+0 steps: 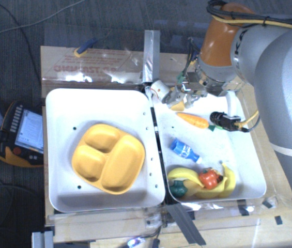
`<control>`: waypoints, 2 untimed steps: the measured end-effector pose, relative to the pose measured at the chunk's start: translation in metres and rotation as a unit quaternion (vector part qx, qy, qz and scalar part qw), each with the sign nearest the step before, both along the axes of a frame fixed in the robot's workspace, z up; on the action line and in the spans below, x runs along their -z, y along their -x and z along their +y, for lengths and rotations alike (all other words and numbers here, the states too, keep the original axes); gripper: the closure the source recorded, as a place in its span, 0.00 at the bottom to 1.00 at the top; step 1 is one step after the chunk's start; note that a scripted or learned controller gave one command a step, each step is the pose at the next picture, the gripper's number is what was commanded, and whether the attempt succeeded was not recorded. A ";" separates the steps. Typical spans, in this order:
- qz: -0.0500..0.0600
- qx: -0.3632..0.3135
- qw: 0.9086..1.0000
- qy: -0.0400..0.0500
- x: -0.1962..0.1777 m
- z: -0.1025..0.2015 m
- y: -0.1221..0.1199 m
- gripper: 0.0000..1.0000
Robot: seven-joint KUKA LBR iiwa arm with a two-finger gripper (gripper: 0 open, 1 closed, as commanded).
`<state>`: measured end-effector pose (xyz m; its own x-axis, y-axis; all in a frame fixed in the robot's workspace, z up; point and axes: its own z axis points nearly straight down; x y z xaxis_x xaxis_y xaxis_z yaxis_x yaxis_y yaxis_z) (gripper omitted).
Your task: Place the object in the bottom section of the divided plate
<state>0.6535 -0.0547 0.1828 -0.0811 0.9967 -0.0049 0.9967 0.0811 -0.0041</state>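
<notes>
Yellow divided plate (109,158) in the left bin (63,107) holds nothing yet; the gripper (183,98) hovers over the right bin's (249,154) far end, jaws' state unclear, carrot (193,120) nearby.

My arm (270,66) is grey with an orange band (222,35) above the wrist, and black and yellow cables run along it. Both bins are white: the left bin (63,138) bears a plain yellow divided plate (109,158), and the right bin (249,159) holds an orange carrot (193,120) with a green tip, a blue bottle (185,151) with a white label, yellow bananas (202,185), a red tomato-like piece (209,178) and a dark green piece (179,189). Around the bench the floor (58,14) is dark grey carpet, and at the left lies a yellow-and-black pendant (24,133) with a pale blue screen.
</notes>
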 end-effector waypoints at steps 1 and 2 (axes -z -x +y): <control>0.000 -0.012 1.000 -0.003 -0.003 0.074 0.107 1.00; 0.000 0.124 0.992 -0.002 -0.025 0.132 0.129 1.00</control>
